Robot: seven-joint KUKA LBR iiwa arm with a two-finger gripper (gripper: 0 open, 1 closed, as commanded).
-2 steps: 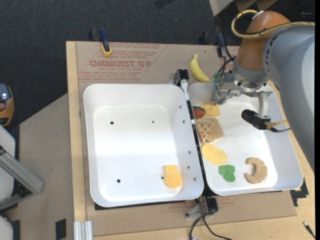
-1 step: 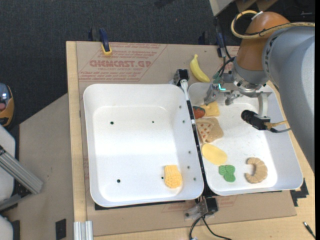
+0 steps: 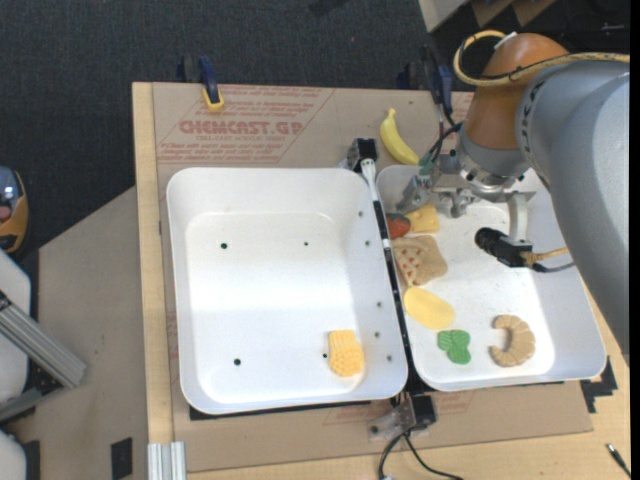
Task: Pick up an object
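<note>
My gripper (image 3: pixel 432 194) reaches down into the far left corner of the right bin (image 3: pixel 560 363), under the orange band of the arm. Just below it lie a yellow cheese wedge (image 3: pixel 425 219) and a small red piece (image 3: pixel 399 227), close to it; whether it touches them I cannot tell. Further forward in the same bin are a tan waffle-like slice (image 3: pixel 418 261), a flat yellow piece (image 3: pixel 429 309), a green broccoli (image 3: pixel 454 346) and a croissant (image 3: pixel 513 340). A yellow corn cob (image 3: pixel 345 353) rests in the left bin (image 3: pixel 200 298), near its front right corner.
A banana (image 3: pixel 397 139) lies on the cardboard behind the bins. A black part with a cable (image 3: pixel 500 246) hangs off the arm over the right bin. The divider between the bins (image 3: pixel 385 258) runs right beside the gripper. A yellow clamp (image 3: pixel 211 95) holds the board's far edge.
</note>
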